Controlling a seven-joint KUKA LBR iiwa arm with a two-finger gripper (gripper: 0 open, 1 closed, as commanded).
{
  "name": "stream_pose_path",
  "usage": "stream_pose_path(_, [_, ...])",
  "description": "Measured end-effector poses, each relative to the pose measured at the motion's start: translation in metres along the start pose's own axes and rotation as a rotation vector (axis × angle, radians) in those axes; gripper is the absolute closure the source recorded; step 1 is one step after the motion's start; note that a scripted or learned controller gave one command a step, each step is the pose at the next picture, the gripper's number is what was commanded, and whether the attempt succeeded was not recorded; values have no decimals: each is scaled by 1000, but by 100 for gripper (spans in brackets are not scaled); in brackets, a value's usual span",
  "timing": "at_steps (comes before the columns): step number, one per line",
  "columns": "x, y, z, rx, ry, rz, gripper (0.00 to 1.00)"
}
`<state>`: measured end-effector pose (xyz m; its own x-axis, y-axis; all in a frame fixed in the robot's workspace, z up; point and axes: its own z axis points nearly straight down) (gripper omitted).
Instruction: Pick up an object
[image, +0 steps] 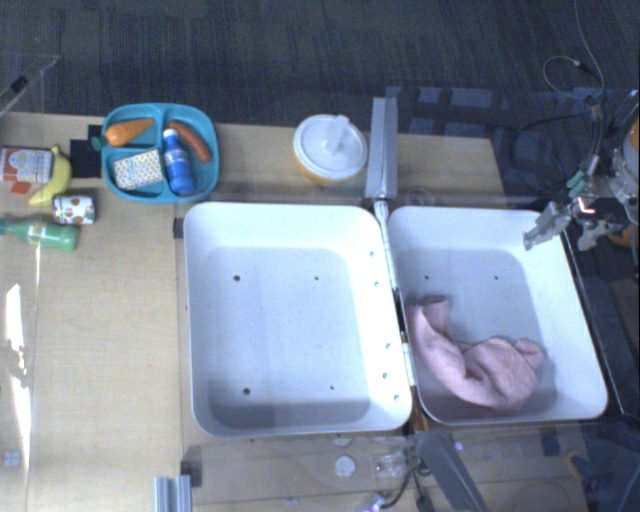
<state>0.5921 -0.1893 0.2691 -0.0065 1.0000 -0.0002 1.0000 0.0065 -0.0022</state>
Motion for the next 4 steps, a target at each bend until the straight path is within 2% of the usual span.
stream_pose_path(1, [4, -35, 167, -4, 0, -141, 0])
stream_pose_path(2, [54, -66, 180, -20, -7, -28, 0])
stream_pose_path(3, [89, -48, 180, -19, -9, -130, 0])
stream_pose_path(4, [69, 18, 181, -16, -4, -11, 0])
